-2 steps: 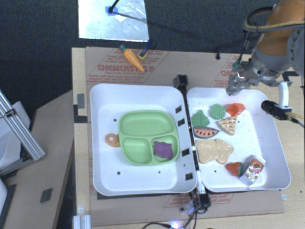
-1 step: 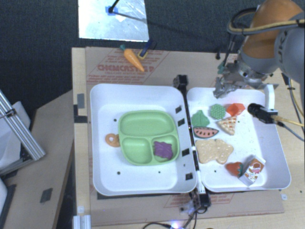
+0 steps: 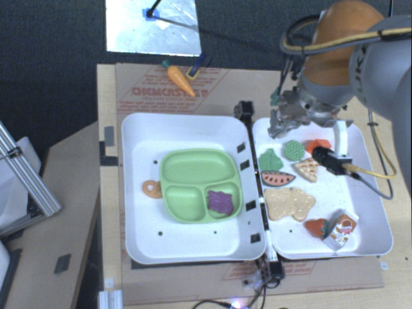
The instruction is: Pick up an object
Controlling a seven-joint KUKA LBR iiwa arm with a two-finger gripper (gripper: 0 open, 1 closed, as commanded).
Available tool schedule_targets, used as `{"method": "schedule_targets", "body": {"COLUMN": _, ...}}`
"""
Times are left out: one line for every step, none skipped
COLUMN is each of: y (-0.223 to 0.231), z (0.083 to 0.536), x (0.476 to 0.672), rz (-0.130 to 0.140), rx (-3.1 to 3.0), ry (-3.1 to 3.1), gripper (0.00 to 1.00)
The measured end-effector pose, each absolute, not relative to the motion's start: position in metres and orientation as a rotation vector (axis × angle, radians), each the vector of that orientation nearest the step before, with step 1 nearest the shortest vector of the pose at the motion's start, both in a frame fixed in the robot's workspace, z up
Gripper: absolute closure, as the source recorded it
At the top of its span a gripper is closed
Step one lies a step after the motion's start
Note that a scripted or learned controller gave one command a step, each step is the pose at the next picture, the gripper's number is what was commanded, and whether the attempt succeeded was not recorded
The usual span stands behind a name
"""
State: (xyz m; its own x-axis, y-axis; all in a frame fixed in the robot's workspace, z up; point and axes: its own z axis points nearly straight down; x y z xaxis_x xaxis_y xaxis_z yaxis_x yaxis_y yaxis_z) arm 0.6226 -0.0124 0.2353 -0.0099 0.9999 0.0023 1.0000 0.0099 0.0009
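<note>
My gripper hangs over the far left corner of the right bin, just above and left of a green knobbly toy. Beside that toy lie a red piece, a pizza slice, a watermelon slice and a small green leafy piece. Nearer the front are a tan flat piece, a red strawberry and a small carton. Nothing shows held under the gripper.
The left bin bears a green divided plate with a purple grape bunch in one compartment, and an orange ring beside it. A toy carrot lies on the cardboard behind the bins. A black-tipped cable crosses the right bin.
</note>
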Motion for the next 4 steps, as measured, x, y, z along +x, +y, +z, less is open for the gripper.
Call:
{"method": "schedule_targets", "body": {"y": 0.041, "z": 0.239, "x": 0.596, "rz": -0.002, "rx": -2.209, "ry": -2.231, "gripper": 1.0}}
{"method": "schedule_targets", "body": {"y": 0.094, "z": 0.229, "x": 0.561, "rz": 0.001, "rx": -2.208, "ry": -2.23, "gripper": 1.0}}
{"method": "schedule_targets", "body": {"y": 0.109, "z": 0.214, "x": 0.545, "rz": 0.001, "rx": -2.213, "ry": -2.228, "gripper": 1.0}}
{"method": "schedule_targets", "body": {"y": 0.118, "z": 0.219, "x": 0.548, "rz": -0.002, "rx": -2.214, "ry": -2.23, "gripper": 1.0}}
